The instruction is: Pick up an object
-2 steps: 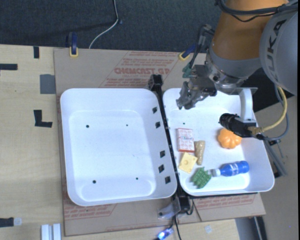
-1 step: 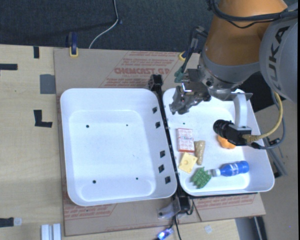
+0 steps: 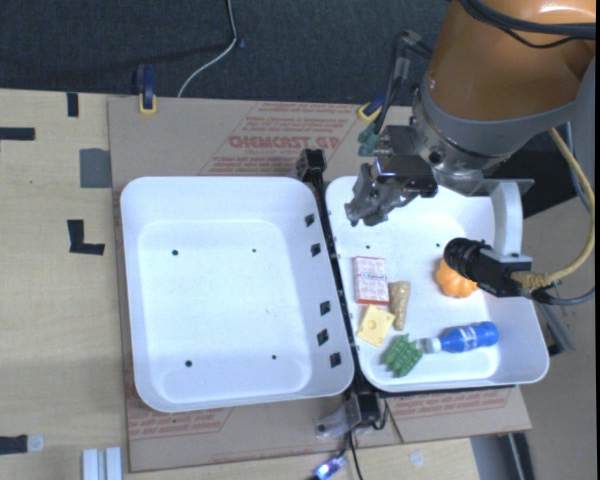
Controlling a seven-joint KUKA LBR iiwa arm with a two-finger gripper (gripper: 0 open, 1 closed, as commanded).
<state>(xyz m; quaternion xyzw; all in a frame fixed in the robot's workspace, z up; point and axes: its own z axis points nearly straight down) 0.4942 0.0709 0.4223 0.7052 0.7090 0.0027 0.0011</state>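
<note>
Camera view: claw hovers above right bin, holding nothing visible.

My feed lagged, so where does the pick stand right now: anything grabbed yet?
Nothing looks picked yet. The hand hovers over the upper left of the right bin. The red-and-white packet, cheese piece, green toy, blue bottle and orange piece all lie in that bin. Descent, grasp and lift remain.
</note>
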